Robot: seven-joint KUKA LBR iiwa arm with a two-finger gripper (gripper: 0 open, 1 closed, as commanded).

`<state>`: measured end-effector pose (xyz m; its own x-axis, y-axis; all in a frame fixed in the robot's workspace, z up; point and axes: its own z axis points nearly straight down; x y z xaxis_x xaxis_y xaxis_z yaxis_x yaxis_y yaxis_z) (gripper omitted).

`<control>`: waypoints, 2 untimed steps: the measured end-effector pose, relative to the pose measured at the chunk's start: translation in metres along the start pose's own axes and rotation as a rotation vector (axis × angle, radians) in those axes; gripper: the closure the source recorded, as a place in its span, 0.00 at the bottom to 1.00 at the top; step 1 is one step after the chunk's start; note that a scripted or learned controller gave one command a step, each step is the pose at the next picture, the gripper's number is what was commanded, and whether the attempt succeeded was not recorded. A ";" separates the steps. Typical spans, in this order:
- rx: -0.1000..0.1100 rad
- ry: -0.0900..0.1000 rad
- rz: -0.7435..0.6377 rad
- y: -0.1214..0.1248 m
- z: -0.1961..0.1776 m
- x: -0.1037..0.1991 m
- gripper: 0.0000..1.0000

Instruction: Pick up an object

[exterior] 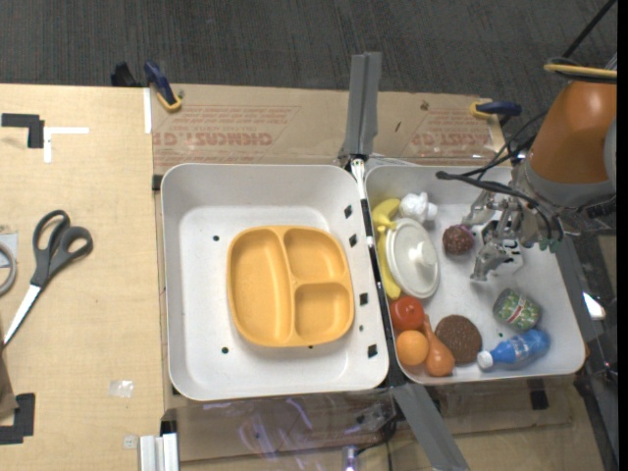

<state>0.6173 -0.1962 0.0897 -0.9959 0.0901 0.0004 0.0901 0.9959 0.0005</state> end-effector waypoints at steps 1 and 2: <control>0.005 -0.002 0.052 0.081 -0.001 -0.006 0.00; 0.000 0.001 -0.009 0.010 0.000 0.014 0.00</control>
<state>0.6048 -0.1853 0.0895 -0.9967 0.0815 0.0011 0.0815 0.9967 0.0006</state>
